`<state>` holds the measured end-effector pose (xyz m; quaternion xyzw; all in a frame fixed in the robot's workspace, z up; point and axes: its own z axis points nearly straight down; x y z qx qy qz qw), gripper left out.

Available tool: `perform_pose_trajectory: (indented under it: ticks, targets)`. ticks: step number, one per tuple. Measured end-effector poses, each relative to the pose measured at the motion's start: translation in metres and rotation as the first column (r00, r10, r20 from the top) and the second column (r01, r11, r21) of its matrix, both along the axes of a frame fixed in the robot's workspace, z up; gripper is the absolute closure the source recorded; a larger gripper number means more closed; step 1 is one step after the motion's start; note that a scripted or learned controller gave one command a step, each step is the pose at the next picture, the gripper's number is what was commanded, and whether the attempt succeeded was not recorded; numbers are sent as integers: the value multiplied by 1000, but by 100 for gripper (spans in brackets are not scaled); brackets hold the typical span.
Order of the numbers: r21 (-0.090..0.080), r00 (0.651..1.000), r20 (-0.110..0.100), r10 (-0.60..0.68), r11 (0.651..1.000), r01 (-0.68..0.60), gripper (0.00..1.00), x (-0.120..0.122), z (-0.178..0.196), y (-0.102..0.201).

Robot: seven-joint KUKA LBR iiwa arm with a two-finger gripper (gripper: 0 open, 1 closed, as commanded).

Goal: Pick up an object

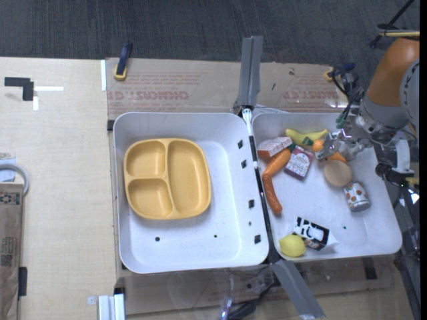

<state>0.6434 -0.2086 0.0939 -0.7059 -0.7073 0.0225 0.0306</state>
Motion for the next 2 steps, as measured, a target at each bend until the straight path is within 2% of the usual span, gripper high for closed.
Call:
perform_pose_trajectory:
  ticks: [1,2]
  targets:
    - [-12,997,74,-25,1000,26,100,-7,139,93]
    - [-12,997,71,18,1000,-18,100,12,101,172]
